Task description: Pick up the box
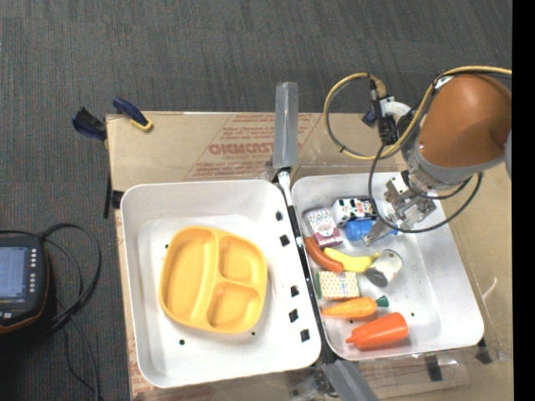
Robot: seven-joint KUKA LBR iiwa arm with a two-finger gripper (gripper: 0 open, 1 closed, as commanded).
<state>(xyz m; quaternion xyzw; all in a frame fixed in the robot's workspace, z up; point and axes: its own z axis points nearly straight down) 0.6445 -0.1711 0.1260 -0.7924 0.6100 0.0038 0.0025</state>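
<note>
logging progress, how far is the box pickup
Done: the arm has reached into the right bin. In hand: the pincer hovers near the blue toy, with nothing visibly held. Left: the box lies unlifted between banana and carrot.

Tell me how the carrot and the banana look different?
The orange toy carrot with a green tip is orange and fairly straight; the yellow toy banana is yellow and curved. The carrot lies nearer the front edge, the banana nearer the middle. Both lie in the right white bin.
</note>
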